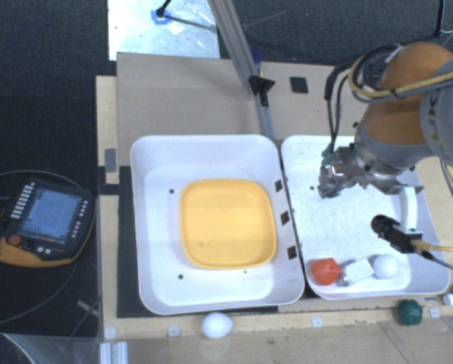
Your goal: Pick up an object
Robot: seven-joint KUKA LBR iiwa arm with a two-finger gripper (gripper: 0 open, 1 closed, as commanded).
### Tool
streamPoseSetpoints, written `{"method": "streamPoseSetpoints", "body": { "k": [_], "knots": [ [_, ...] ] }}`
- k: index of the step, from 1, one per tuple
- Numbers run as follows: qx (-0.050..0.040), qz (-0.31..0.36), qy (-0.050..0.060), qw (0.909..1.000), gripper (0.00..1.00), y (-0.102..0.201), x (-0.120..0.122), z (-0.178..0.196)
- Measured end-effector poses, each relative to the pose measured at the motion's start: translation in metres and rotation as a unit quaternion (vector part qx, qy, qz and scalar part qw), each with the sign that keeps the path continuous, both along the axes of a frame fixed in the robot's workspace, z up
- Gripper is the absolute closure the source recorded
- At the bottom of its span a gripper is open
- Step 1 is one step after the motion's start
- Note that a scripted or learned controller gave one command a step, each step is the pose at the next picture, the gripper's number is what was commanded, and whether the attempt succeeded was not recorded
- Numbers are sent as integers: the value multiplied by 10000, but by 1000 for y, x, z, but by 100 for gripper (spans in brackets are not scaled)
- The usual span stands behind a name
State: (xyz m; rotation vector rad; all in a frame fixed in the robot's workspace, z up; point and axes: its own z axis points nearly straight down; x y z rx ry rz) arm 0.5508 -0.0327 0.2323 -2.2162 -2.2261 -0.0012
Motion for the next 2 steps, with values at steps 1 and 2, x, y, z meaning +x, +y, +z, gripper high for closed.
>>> {"method": "streamPoseSetpoints", "body": {
  "k": [1,2],
  "knots": [
    [2,1,-3,10000,100,48,30,-5],
    [-4,-3,0,10000,100,95,51,-15]
  ]
}}
